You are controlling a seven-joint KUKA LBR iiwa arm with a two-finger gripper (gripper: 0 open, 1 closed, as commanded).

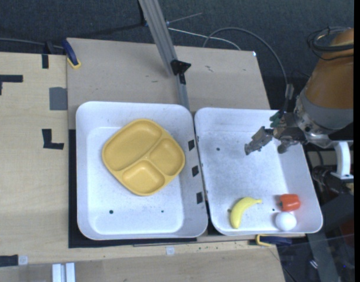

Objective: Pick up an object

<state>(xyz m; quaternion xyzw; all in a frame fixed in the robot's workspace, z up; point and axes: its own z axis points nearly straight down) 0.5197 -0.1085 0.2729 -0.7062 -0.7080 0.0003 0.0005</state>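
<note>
A yellow banana, a white ball and a small orange-red object lie along the near edge of the right bin. My gripper hovers over the upper right part of that bin, well away from these objects. Its two dark fingers are spread apart and nothing sits between them.
The left bin holds a yellow divided plate. A grey metal pole slants down to the seam between the bins. A cable loops across the bench behind the right bin.
</note>
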